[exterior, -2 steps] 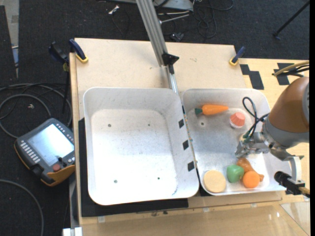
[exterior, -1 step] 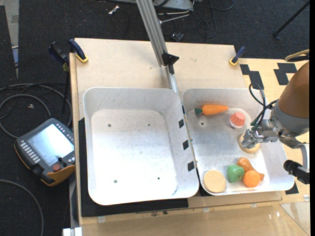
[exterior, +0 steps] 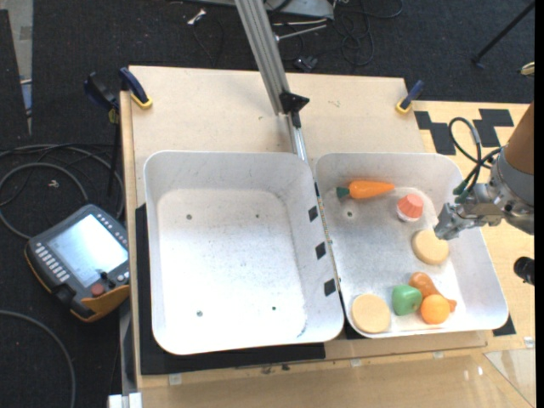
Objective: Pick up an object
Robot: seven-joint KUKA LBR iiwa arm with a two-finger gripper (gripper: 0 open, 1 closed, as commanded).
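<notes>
Two tan discs (exterior: 431,248), one carrot (exterior: 371,189), one pincer (exterior: 448,228)

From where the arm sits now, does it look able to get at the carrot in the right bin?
Probably yes. The carrot lies alone near the far side of the right bin, nothing on or against it. The gripper hovers nearby over the pale round piece, with open bin floor between.

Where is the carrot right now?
The carrot lies near the back of the right bin, left of the pink cup and apart from it.
</notes>
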